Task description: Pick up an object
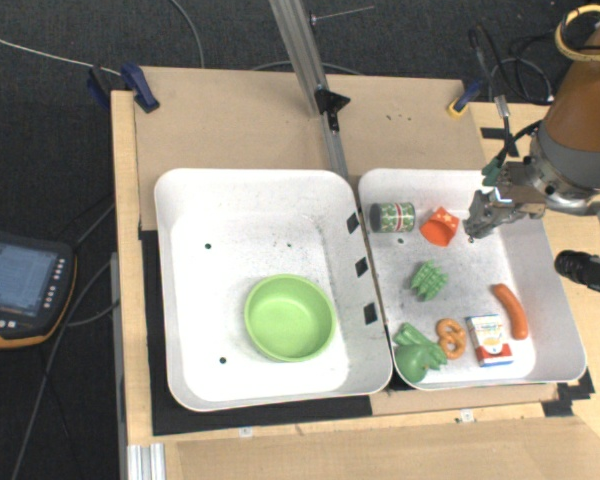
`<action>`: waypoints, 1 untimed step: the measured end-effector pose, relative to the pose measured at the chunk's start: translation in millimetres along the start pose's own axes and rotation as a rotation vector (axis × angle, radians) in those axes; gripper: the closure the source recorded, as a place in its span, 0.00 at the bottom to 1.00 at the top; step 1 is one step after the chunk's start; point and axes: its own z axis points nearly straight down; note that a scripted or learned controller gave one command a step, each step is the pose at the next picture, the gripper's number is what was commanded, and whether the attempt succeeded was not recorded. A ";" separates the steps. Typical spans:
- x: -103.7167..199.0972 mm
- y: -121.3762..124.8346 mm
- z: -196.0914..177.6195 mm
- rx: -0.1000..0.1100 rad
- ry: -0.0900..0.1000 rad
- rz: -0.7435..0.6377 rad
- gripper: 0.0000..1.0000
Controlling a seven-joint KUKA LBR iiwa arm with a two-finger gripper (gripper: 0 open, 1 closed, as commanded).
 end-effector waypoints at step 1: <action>51.0 2.8 -1.8 0.004 0.002 -0.004 1.00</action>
